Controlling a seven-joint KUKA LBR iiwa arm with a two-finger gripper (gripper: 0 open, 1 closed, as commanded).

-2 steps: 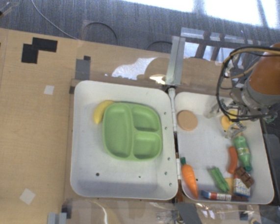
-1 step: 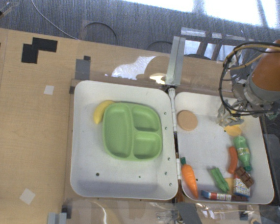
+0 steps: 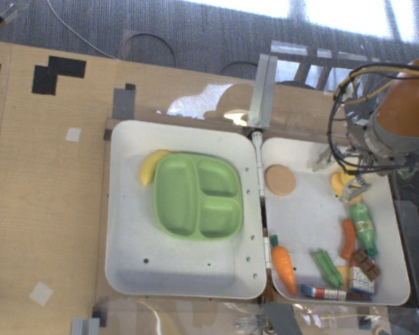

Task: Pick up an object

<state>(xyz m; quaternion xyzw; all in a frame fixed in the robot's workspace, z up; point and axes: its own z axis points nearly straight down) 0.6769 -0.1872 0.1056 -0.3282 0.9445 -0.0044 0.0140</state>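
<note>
Gripper (image 3: 356, 177) hangs at right bin's (image 3: 305, 209) far right edge; bin's middle lies open; grip state unreadable

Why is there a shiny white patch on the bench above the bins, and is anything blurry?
In the camera view, the shiny patch is glare, bright light bouncing off the smooth tan wooden bench just behind the left shallow white bin; more light stripes fall across the grey floor at the top. The grey and orange robot arm looks slightly soft, while the green divided plate is sharp.
</note>
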